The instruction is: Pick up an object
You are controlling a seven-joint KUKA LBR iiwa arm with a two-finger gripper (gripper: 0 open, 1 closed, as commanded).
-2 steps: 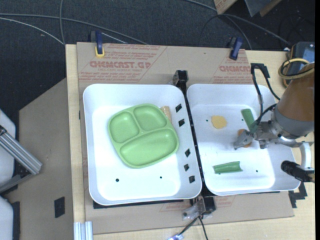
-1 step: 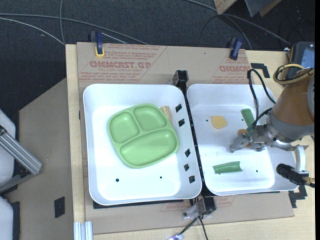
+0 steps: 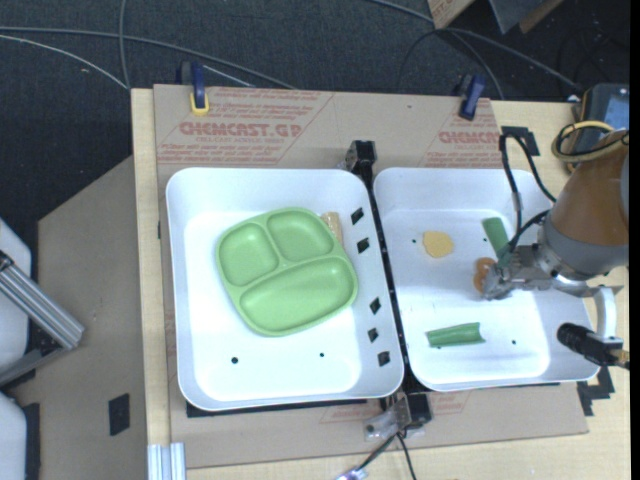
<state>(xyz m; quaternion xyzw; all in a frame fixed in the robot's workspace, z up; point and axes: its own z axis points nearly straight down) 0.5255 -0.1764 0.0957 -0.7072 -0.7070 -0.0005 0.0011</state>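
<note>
Reaching into the right bin (image 3: 440,373), the end effector (image 3: 493,280) sits low over a small orange-brown piece (image 3: 484,268); grip state cannot be told. Risk: it nudges the piece away or snags the green strip (image 3: 495,234) just beside. Tabletop (image 3: 300,113) board reads "CHEMCAST".

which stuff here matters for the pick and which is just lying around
In play: end effector low in the right bin, orange piece beside it, yellow disc, two green pieces.
Lying about: green divided plate, left bin, blue clamps.
</note>
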